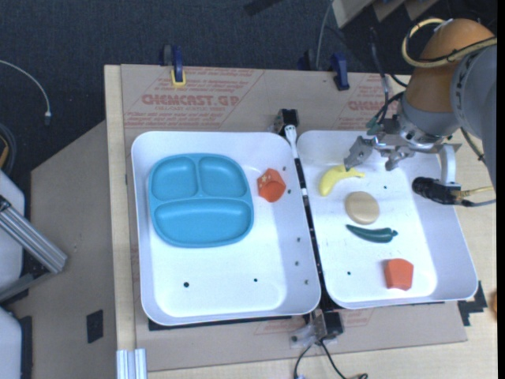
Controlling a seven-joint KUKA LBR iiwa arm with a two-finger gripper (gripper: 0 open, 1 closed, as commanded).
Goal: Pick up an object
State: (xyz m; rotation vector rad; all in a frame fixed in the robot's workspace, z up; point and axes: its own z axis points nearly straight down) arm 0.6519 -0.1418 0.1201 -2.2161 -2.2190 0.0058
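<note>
Two bins: L (pixel 158 290) w/ blue tray (pixel 201 200), R (pixel 450 243) w/ banana (pixel 338 179); pincer (pixel 377 155) spread.

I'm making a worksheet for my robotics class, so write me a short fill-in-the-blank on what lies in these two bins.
1. The blue divided plate lies in the ____ bin.
2. The yellow banana lies in the right bin, directly above the ____ round bun in the picture.
3. Below the bun lies a dark ____ pepper.
4. The gripper hovers over the ____ bin.

Missing words: left; tan; green; right
</note>
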